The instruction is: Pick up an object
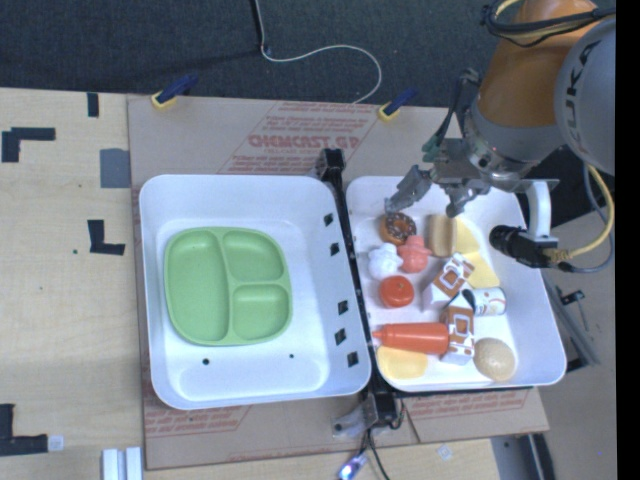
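Nothing is lifted yet: the pincer (431, 194) hangs over the far end of the right bin (545, 348) with its two fingers apart and bare, just above a brown doughnut (397, 227), so the whole pick remains to be done. The right bin holds the candidates, heaped close together: the doughnut, a tomato (397, 291), a carrot (412, 337), an egg (494, 358) and several small cartons. The left bin (180, 368) holds a green divided plate (227, 286).
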{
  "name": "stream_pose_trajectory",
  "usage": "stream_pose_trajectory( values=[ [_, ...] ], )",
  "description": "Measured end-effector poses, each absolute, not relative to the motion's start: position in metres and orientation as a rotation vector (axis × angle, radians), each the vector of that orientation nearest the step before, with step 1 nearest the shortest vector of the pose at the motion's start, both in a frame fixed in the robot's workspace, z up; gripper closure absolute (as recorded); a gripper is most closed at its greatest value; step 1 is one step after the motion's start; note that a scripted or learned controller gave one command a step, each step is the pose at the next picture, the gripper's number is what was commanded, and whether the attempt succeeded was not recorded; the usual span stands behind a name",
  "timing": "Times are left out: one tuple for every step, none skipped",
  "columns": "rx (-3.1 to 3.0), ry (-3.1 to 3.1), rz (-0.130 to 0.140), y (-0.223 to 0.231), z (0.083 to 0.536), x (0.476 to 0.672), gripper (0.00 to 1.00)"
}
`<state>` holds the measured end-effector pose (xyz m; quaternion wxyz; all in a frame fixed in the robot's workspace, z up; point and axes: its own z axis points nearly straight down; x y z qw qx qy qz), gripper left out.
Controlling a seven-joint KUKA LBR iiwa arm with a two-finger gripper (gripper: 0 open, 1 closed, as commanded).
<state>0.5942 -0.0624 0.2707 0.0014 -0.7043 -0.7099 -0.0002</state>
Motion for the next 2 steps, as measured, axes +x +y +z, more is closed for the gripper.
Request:
stream_pose_trajectory(
  values=[
    [-2.214, -2.23, -0.001, -0.007, 0.262, 0.635, 0.0],
    [-2.216, -2.225, 0.001, -0.009, 0.272, 0.633, 1.0]
  ],
)
